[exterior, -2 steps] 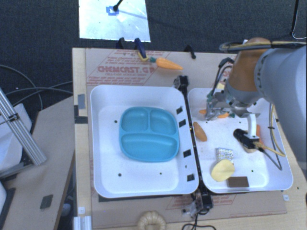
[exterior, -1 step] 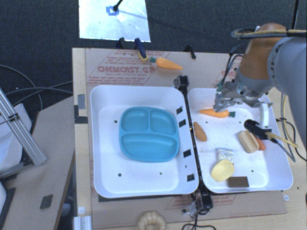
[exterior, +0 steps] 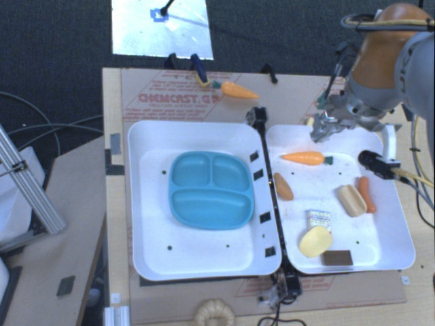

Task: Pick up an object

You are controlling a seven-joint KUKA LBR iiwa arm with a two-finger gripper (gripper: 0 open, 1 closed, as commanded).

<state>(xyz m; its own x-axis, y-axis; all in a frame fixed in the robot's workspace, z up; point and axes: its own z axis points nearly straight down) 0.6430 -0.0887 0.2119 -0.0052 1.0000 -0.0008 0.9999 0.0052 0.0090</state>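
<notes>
The orange plastic toy carrot with a green stub end (exterior: 304, 158) lies flat on the floor of the right-hand shallow white bin (exterior: 391, 246), just below the claw (exterior: 323, 130) and a little toward the bins' shared edge, not touching it. The claw hangs at the bin's far rim, pointing down with nothing seen between its tips; whether it is spread or pressed together cannot be told here. Nearer than the carrot, a small brown oblong piece (exterior: 283, 187) lies by the dividing wall. Further from the claw, toward the arm's side, a tan bun-shaped piece (exterior: 352, 200) and a thin orange-red sausage shape (exterior: 366, 193) lie side by side. Well below the claw sit a small printed packet (exterior: 318, 218), a pale yellow rounded piece (exterior: 315, 241) and a dark brown flat block (exterior: 337, 257). Across the divider, the left white bin (exterior: 153, 250) holds a blue sectioned plastic plate (exterior: 211, 189). Beyond the bins, a second orange carrot (exterior: 235, 89) rests on the cardboard-covered tabletop (exterior: 163, 97).
</notes>
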